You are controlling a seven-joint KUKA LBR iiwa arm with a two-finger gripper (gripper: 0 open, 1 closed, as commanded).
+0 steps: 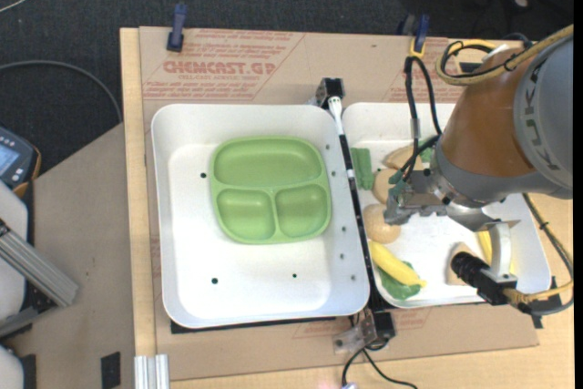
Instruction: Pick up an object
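We see the grey arm with its orange band (487,118) reaching in from the right and hanging low over the right bin (537,273), so that it covers much of the bin's middle. The gripper (403,203) sits near that bin's left wall, and from this angle we cannot tell whether it is open or closed, nor whether anything is in it. Just beside it, below and to its left, lies a pale round object (381,226) on the bin floor. Nearer the front edge we find a yellow banana-shaped piece (392,263) resting against a green leafy piece (404,286). A green strip (363,167) lies along the left wall further back, and a tan object (395,161) peeks out beside the arm. Another yellow piece (497,247) shows under the wrist on the right. In the left bin (182,223) a green divided plate (271,189) lies flat near the middle, well apart from the gripper.
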